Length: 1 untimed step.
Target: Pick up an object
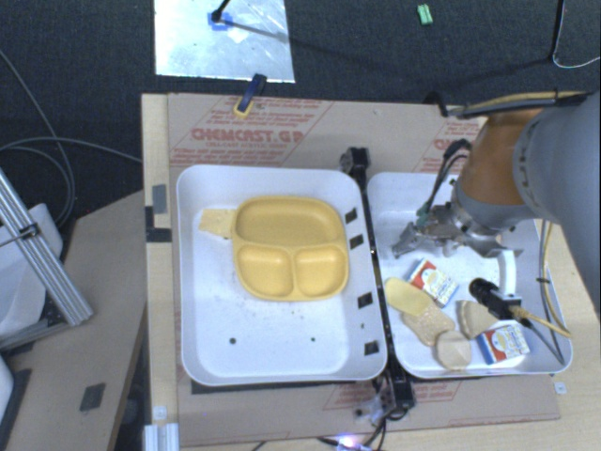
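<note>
Reaching in from the right over the right bin [399,200], with the hand [423,240] low above the bare far half of that bin. Impossible to tell from this slant whether spread or pressed together; nothing seen pinched in it.

Just below the hand, toward the near edge: a small red-and-white carton [434,282], lying flat and askew, apart from the hand yet closer to it than anything else, so probably the piece aimed at. Touching the carton's left side, a flat yellow slice [404,296]. Overlapping the lower end of that slice, a tan biscuit [428,325]; by the near wall a paler biscuit [454,350]; further right a third tan piece [476,318]. In the near right corner, a blue-and-white carton [504,343]. All crowded into the near half of the bin, likely from being dropped in loosely rather than arranged, with little free room beside any one piece for a clean grip.

In the left bin [216,327], a yellow divided tray [286,247] right way up, with a pale yellow slab [216,222] poking out from under its left rim; well apart from the hand and unlikely to matter here. Both bins side by side on a printed brown board [282,134].

Judged from this: nothing lifted yet, approach only. Calls for a short shift toward the near edge and a descent onto the carton without nudging the slice beside it.
</note>
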Motion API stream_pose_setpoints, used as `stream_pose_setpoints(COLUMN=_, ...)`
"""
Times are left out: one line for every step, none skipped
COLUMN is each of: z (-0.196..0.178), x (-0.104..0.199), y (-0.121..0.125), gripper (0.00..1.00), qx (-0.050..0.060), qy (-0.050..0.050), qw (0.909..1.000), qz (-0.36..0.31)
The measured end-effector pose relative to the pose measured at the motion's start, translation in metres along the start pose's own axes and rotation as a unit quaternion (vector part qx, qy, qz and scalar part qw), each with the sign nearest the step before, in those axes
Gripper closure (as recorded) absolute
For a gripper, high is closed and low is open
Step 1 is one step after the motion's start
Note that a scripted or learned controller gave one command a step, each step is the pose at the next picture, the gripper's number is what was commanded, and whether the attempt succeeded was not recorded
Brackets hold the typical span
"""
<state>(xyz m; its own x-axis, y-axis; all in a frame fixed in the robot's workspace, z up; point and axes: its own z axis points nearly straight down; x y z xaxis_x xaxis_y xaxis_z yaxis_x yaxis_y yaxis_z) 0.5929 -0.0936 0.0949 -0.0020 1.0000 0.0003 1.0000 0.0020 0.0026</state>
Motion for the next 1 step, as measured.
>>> stream_pose_setpoints(z=0.0114, x=-0.0033, y=-0.0362, gripper=0.00, qx=0.003, qy=0.000, qw=1.0000, qz=0.001)
